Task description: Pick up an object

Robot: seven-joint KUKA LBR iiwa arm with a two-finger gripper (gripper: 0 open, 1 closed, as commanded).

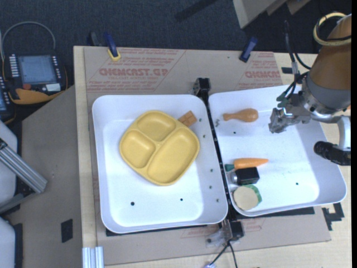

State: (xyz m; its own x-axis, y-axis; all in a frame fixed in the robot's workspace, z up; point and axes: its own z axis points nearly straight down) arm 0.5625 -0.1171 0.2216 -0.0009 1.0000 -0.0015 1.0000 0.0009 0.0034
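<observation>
**Arm over right bin, nothing picked yet**

Nearest the camera's lower edge, in the right bin [329, 191]: a round cream-coloured disc with a green rim [247, 196] sits at the front left corner. Just behind it, touching or nearly so, a small black block [246, 176]. Behind that, an orange carrot [250, 162] lies crosswise, point to the right. All three cluster against the bin's left wall.

Left bin [111, 205]: a yellow divided plate [159, 147] rests mid-bin, three compartments, nothing in them. A small brown block [188, 118] pokes out at the plate's far right edge.

Farther back in the right bin: a tan drumstick-shaped toy [241, 115] lies alone, well apart from the front cluster.

The gripper [279, 123] hangs over the right bin's far part, to the right of the drumstick and apart from it. Nothing is visible between its fingers. Whether it is parted or closed cannot be told at this angle.

Progress, as judged: the pick is not done. Every object lies in a bin. Left to do: settle on a target (the drumstick is closest), descend, close, lift.
</observation>
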